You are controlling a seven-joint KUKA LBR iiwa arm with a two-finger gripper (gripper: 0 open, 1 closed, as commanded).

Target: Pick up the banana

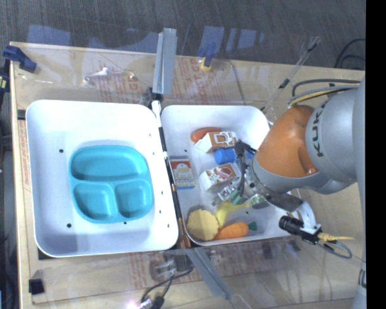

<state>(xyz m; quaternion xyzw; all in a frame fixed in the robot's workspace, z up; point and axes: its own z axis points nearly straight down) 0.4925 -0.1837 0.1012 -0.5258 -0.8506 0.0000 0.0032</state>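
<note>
The banana (pixel 224 211) shows as a short yellow piece near the front of the right bin (pixel 180 124), between a round yellow fruit (pixel 202 224) and an orange carrot (pixel 233 231). Part of it lies hidden under the gripper. My gripper (pixel 240 195) hangs low over the bin just above and to the right of the banana, below the grey and orange wrist (pixel 286 156). The wrist hides much of the bin's right side.
The right bin also holds a red sausage (pixel 204 134), two small cartons (pixel 224 140) (pixel 220 176), a blue item (pixel 224 155) and a small box (pixel 182 172). A blue divided tray (pixel 109 182) lies in the left bin (pixel 42 127).
</note>
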